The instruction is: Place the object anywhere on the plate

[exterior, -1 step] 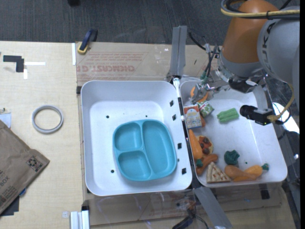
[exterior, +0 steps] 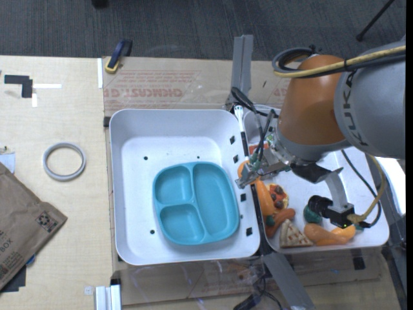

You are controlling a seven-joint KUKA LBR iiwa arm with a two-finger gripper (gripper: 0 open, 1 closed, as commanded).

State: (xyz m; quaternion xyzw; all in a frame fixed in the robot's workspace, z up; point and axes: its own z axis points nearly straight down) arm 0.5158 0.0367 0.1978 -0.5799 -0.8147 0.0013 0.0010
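A blue three-compartment plate [exterior: 193,202] lies in the left white bin [exterior: 126,173] with nothing on it. My gripper [exterior: 253,171] hangs low over the left edge of the right bin [exterior: 381,228], just right of the wall between the bins. A small orange toy [exterior: 243,170] sits right against the gripper's tip; I cannot see whether it is held. Below the gripper lie a pizza-slice toy [exterior: 276,196], an orange sausage-like piece [exterior: 276,219], a tan wedge [exterior: 294,236] and an orange curved piece [exterior: 330,234].
The arm's orange band [exterior: 313,102] and grey body hide much of the right bin. Left of the bins, a tape ring [exterior: 64,161] and a brown box [exterior: 22,228] lie on the bench. A blue-and-yellow tool [exterior: 119,55] rests at the bench's far edge.
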